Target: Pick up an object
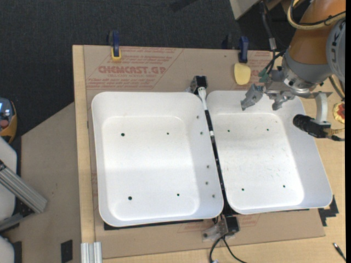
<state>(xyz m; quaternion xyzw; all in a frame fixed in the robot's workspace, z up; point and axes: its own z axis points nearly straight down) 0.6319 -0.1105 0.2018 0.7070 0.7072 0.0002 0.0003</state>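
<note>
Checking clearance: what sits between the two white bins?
In the camera view a thin black strip runs down the seam between the left bin and right bin.

On the brown cardboard sheet [164, 64] under my two bins I read red print, "CHEMCAST GP", along its far edge near the far-left corner. Fainter red lines around it are too small to read.
</note>
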